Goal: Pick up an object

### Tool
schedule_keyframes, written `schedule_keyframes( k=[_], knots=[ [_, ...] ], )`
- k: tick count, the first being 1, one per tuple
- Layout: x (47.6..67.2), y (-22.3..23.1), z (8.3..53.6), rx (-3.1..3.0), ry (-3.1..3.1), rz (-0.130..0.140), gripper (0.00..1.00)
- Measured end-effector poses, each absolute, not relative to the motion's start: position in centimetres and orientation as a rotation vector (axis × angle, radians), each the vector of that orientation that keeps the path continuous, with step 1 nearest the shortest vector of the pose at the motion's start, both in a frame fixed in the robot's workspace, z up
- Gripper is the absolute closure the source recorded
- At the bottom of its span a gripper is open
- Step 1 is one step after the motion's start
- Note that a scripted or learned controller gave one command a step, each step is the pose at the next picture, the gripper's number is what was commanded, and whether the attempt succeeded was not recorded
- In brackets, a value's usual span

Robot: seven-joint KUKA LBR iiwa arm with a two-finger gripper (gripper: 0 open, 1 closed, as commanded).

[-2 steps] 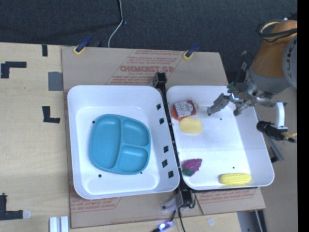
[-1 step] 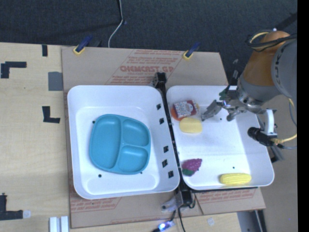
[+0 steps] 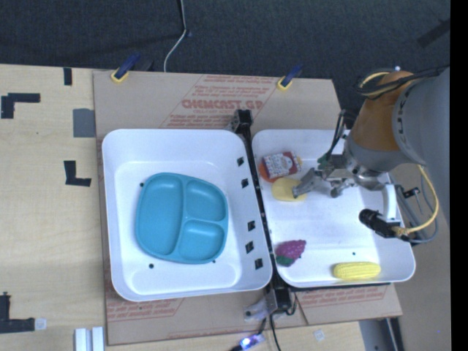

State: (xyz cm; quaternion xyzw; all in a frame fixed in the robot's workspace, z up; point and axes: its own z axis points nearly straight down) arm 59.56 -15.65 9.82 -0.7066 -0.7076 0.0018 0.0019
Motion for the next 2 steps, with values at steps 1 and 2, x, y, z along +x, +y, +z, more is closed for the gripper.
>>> schedule_keyframes(
  k=[1, 2],
  knots=[
    [59.6, -15.6, 11.1, -2.217, -2.223, 0.003, 1.0],
    [59.0, -14.9, 15.8, -2.22, -2.224, -0.001, 1.0]
  ],
)
